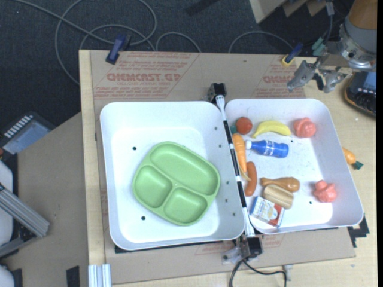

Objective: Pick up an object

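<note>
The right bin (323, 109) holds several toy foods: a yellow banana (272, 127), a blue bottle (269, 149), a red ball (243, 125), a pink-red lump (304, 127), a carrot (239, 151), a sausage (251, 178), a brown drumstick (281, 183), a bun (278, 197), a red-and-white carton (266, 211) and a pink piece (325, 189). My gripper (312, 76) hangs above the bench just behind the right bin's back edge. Its fingers are spread, with nothing between them.
The left bin (119, 124) holds a green divided plate (175, 183). A small orange item (349, 156) lies outside the right bin's right wall. Black clips (218, 91) join the bins at the divider. Cables and a blue clamp (116, 48) lie behind the bench.
</note>
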Available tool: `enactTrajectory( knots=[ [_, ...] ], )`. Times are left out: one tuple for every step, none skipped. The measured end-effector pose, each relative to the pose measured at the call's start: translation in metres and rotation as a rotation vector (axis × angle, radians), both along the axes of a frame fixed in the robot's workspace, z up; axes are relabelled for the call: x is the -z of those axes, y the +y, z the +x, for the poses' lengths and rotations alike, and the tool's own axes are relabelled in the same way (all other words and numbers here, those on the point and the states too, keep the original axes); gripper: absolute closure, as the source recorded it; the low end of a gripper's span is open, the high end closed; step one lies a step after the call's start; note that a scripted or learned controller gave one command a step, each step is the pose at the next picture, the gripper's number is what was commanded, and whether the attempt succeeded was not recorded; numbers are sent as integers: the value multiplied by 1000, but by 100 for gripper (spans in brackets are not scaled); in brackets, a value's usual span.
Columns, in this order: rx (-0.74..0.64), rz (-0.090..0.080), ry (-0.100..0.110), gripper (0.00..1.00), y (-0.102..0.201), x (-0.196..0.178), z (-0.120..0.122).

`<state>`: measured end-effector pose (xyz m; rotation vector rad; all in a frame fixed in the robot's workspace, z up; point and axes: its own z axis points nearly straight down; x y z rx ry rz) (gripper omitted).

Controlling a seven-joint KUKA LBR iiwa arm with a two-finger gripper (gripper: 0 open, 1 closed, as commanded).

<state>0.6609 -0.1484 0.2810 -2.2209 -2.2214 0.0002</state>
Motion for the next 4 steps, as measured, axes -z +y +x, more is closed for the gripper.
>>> enactTrajectory(
  knots=[
    [1,0,4,0,-76,132,4],
    [-1,10,-1,0,-63,191,9],
    [-4,-2,-13,100,-66,179,10],
    [-4,2,-10,0,-64,180,10]
  ],
)
